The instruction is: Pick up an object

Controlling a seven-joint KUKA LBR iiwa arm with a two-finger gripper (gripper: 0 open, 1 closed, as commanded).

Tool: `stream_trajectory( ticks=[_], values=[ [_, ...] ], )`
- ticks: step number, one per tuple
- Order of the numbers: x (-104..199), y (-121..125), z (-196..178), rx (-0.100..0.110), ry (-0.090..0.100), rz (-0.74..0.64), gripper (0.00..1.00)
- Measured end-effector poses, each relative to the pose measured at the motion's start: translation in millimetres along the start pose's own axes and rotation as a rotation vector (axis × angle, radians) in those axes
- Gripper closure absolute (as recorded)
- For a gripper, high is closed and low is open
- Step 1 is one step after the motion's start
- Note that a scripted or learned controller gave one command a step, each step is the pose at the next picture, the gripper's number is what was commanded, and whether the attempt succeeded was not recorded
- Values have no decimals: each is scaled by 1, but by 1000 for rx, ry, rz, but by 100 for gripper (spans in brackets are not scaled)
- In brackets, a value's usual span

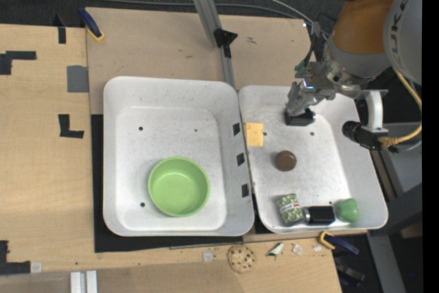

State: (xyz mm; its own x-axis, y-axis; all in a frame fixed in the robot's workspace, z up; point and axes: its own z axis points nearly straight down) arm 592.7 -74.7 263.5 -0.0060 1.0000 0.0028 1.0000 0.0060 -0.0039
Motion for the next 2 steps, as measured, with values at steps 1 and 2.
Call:
stream_trajectory(
  ticks=[1, 2],
  values=[
    [57, -8, 1, 3, 0, -1, 100],
    [108, -23, 4, 4, -1, -1, 100]
  ],
)
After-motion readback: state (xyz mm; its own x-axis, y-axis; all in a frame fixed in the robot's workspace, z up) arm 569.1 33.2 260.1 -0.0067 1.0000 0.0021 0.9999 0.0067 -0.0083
